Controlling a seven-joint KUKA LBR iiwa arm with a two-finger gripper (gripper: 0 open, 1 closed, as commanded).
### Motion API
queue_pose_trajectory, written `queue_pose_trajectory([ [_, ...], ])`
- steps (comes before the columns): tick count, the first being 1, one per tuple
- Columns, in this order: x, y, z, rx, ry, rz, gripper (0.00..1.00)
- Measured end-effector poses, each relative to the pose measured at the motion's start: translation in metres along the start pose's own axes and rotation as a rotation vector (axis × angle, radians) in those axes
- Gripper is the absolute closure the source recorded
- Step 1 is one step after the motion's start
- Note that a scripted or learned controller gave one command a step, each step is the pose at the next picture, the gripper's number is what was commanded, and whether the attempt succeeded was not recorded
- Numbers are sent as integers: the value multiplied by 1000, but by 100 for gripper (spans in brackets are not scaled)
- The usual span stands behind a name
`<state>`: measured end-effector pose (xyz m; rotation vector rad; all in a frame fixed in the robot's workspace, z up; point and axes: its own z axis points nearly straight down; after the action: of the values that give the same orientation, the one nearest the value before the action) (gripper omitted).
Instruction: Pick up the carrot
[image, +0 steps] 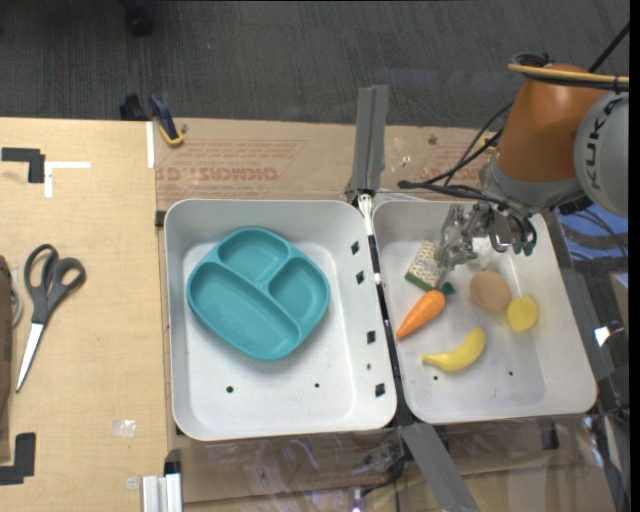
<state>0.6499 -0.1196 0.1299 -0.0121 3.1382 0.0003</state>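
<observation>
So the carrot lies flat in the right bin, just left of the egg and above the banana, not picked up yet, and the gripper hangs just behind it holding nothing I can see.

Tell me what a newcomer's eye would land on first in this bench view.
First comes the big teal three-compartment plastic plate, alone in the left white bin. Next is the bright cluster in the right white bin: an orange toy carrot, a yellow toy banana, a tan egg and a small yellow round fruit. The metal two-finger gripper hangs just above the carrot.
</observation>
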Motion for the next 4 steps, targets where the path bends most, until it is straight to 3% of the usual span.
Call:
queue_pose_trajectory([
  [1,13,56,-63,1,-2,225,100],
  [2,12,57,-73,2,-7,223,100],
  [3,-3,26,-34,2,-1,644,100],
  [4,-5,26,-45,3,-7,640,100],
])
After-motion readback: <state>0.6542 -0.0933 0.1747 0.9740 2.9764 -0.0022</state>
